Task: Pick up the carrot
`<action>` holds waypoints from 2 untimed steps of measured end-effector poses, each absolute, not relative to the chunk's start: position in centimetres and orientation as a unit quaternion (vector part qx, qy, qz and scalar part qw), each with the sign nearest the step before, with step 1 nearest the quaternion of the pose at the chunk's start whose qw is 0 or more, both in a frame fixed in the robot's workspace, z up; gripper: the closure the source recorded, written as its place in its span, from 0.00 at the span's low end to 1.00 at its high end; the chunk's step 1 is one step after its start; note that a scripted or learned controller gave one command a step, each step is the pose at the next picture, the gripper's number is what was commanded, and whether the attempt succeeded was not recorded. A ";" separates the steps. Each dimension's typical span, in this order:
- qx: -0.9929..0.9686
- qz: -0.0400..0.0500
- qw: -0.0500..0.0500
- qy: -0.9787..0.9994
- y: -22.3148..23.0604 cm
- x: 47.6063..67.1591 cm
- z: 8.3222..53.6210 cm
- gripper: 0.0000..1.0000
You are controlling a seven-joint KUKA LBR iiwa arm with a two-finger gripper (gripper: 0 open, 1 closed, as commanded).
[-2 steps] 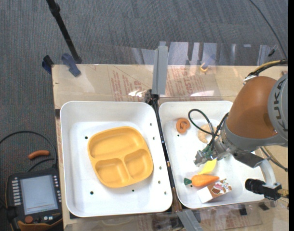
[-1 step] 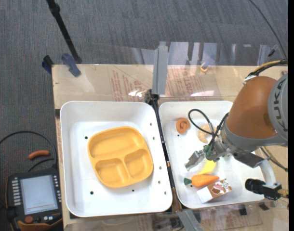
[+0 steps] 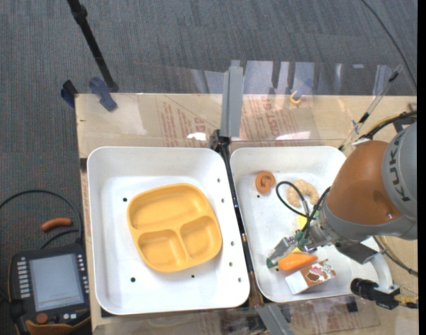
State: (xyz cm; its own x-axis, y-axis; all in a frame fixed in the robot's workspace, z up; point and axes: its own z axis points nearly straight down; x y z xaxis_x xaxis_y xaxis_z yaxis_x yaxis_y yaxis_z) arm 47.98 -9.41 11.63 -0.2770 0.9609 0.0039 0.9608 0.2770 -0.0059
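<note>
Orange carrot [image 3: 297,261] with green stem end, lying flat at 6 o'clock in right bin [image 3: 249,160], touching small printed carton [image 3: 311,276] at its 5 o'clock, gripper [image 3: 291,246] directly above carrot, finger state cannot be told, yellow divided plate [image 3: 174,226] in left bin [image 3: 101,187].

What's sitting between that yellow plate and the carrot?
Only bare white bin floor and the two bins' adjoining rims separate the yellow plate from the carrot, in the camera view.

The yellow tray [image 3: 174,227] looks like smooth matt plastic; the white bins [image 3: 101,222] are glossy plastic.
</note>
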 end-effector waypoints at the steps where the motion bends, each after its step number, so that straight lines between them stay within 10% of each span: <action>1: -0.634 0.001 0.003 -0.774 -9.0 47.6 8.5 0.00; 2: -0.635 0.001 0.005 -0.772 -9.1 47.6 9.3 1.00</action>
State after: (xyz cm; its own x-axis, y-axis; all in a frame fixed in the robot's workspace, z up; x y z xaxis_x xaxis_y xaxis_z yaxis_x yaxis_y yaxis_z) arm 47.56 -9.14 9.25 -0.1925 0.9813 0.0058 0.9813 0.1925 -0.0081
